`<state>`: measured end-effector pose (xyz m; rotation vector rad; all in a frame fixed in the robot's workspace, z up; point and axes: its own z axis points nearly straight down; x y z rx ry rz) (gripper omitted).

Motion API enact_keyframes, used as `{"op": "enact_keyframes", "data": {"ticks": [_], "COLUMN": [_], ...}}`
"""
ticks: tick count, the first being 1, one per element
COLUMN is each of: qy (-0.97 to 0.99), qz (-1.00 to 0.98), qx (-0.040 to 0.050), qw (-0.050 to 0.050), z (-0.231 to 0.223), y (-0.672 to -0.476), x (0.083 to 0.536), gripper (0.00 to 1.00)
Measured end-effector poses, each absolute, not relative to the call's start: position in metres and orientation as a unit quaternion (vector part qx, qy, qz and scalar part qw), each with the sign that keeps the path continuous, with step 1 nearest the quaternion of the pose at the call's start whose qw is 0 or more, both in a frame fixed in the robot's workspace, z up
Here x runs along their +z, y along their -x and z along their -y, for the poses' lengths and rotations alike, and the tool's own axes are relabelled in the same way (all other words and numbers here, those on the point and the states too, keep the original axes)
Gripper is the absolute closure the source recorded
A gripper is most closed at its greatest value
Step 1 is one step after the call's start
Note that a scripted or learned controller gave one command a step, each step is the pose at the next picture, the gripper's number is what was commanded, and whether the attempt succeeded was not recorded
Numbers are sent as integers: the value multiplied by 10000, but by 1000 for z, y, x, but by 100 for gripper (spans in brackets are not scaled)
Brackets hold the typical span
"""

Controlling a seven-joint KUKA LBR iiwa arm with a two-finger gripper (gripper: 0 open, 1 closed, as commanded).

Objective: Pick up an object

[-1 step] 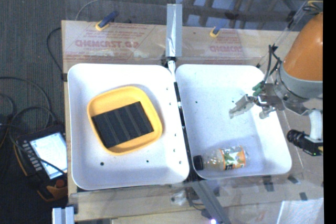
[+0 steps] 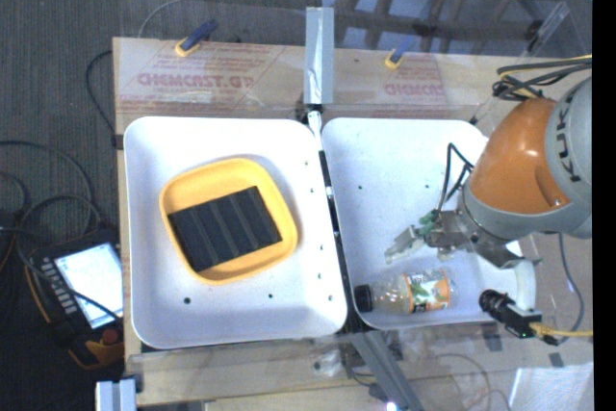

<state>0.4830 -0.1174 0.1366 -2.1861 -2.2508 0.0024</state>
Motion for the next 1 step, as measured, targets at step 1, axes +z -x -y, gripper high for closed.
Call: {"op": "enact_keyframes", "data": {"ticks": [1], "qy": [7751], "qz": [6318], "qx": [8], "qw": [4], "z": [161], "y": [-484], "x": [193], "gripper": [0]}}
